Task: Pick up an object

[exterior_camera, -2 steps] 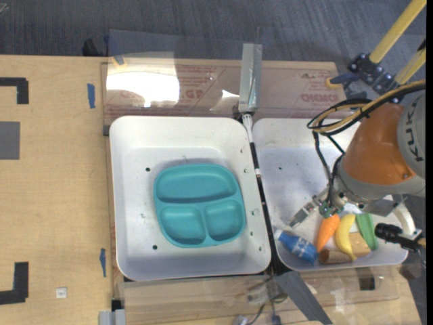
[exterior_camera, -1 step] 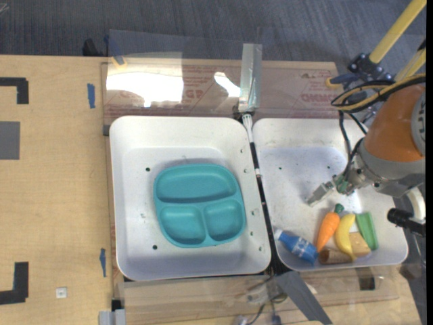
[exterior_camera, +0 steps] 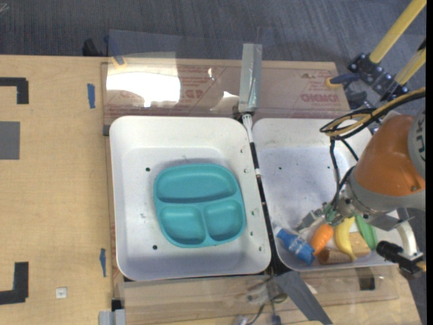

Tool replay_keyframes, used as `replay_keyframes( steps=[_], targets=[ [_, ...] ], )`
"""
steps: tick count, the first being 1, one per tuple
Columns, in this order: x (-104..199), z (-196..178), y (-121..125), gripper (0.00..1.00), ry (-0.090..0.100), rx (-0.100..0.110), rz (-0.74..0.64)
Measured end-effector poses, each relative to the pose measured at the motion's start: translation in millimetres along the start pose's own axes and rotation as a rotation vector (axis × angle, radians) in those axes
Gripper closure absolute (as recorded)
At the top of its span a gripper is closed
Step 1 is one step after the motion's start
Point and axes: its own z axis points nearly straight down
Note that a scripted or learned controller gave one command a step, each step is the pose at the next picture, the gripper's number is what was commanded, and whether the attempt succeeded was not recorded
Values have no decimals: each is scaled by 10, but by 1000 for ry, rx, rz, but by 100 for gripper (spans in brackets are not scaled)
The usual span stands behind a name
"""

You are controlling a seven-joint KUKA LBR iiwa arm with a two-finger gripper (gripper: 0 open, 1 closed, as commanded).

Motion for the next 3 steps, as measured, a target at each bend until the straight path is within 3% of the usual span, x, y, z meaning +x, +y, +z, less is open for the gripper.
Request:
replay_keyframes(
  steps=[1,2,3],
  targets=[
    [-19,-115,23,100,-6,-8,2],
    [-1,-2,510,100,-3,-1,377],
    [6,4,515,0,-2,-2,377]
  ],
)
